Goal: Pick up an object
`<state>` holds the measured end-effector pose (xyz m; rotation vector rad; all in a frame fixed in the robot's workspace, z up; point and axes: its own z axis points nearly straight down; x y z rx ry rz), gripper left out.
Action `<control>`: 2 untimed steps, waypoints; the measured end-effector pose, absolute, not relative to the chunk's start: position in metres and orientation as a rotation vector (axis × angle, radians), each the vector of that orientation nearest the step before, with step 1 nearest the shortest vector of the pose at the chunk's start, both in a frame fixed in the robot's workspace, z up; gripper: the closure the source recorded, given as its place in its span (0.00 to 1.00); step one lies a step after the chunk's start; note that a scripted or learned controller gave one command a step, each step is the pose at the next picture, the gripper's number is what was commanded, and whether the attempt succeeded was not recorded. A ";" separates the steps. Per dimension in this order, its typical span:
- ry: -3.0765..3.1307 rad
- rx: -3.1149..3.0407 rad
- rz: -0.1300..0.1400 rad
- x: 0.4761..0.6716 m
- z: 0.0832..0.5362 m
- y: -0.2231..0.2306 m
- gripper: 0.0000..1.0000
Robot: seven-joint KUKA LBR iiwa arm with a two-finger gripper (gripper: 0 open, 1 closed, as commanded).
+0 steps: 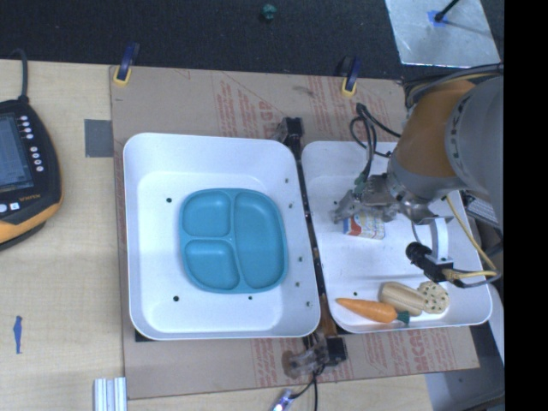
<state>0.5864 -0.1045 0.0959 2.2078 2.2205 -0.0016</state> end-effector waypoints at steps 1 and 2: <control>2.223 2.206 0.005 0.588 0.107 -0.103 1.00; 2.223 2.206 0.004 0.588 0.107 -0.103 0.00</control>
